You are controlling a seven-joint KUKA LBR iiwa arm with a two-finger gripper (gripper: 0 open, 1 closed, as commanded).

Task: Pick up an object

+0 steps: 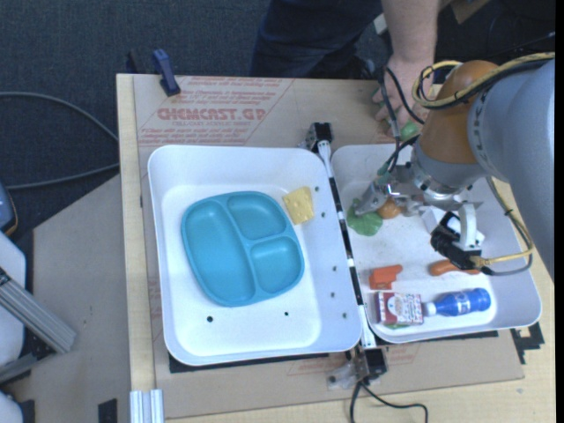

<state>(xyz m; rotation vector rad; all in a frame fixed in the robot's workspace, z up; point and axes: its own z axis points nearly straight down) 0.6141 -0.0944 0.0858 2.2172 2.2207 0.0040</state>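
end effector (381, 198) low over green object (366, 222), right bin (522, 300)

Blue tray (242, 247) in left bin (167, 263), fingers (381, 194) possibly touching green toy (366, 223)

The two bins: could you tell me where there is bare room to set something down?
Left bin: free strips in front of and left of the blue tray. Right bin: crowded by green toy, orange block, bottle and arm.

Pincer (381, 196) fingertips blurred among green item (366, 222); arm (515, 130) cut off at right edge.
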